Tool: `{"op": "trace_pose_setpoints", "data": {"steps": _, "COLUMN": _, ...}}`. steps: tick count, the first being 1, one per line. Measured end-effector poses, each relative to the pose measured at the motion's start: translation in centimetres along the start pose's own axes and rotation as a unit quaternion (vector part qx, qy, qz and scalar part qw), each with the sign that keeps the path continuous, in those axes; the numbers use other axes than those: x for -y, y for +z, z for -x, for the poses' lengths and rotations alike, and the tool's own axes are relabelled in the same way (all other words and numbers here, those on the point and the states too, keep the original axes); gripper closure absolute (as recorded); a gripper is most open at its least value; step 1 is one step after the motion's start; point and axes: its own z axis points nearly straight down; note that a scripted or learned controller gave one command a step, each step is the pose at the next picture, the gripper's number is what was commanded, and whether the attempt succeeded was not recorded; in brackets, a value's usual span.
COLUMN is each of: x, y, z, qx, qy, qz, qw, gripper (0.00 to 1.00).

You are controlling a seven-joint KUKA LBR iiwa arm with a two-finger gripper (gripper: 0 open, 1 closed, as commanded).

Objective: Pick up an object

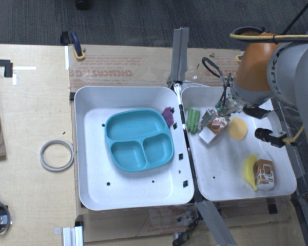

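In the right bin point(220, 181) lie a green object point(193, 120), a white and orange packet point(216, 127), a pale yellow round thing point(238, 129) and a yellow item with a brown and orange box point(261, 172) on it. My gripper point(213, 117) is low in that bin's back left part, right over the packet and just right of the green object. The wrist hides what it touches.
The left bin point(92, 178) holds a blue divided plate point(138, 140) with a small purple object point(168, 115) at its right edge. A grey ring point(56, 155) lies on the bench to the left. The arm's orange band point(255, 65) rises over the right bin's back.
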Motion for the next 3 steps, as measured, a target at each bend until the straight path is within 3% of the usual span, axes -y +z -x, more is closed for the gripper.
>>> {"op": "trace_pose_setpoints", "data": {"steps": 1, "x": 0.0, "y": -1.0, "z": 0.2, "qx": 0.001, "qy": 0.003, "qz": 0.001, "qw": 1.0000, "gripper": 1.00}}
{"op": "trace_pose_setpoints", "data": {"steps": 2, "x": 0.0, "y": -1.0, "z": 0.2, "qx": 0.000, "qy": 0.003, "qz": 0.001, "qw": 1.0000, "gripper": 0.00}}
{"op": "trace_pose_setpoints", "data": {"steps": 3, "x": 5.0, "y": 0.1, "z": -0.4, "qx": -0.001, "qy": 0.068, "qz": -0.001, "qw": 0.9977, "gripper": 0.00}}
